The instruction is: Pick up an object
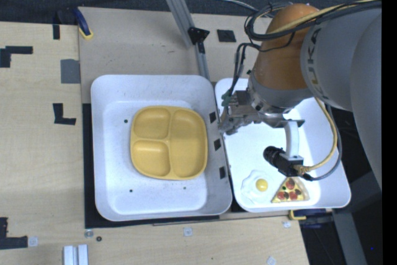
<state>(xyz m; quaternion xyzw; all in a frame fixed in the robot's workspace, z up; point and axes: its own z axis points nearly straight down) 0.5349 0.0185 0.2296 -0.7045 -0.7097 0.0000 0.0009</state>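
Weighing my options, I count one fried-egg toy (255, 184) and one pizza-slice toy (290, 191) lying touching at the right bin's (332, 186) near edge, both likely light, stiff and thin, best pinched across their edges. One yellow three-compartment plate (168, 142) sits in the left bin (105, 133); whether my gripper (231, 122) is wide or narrow, I cannot tell.

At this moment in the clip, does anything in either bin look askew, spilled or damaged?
Nothing stands out. The yellow divided plate lies flat in the left bin, slightly turned but whole. In the right bin, the fried egg toy and pizza slice toy lie side by side near the front edge. The claw hangs over the right bin's left edge.
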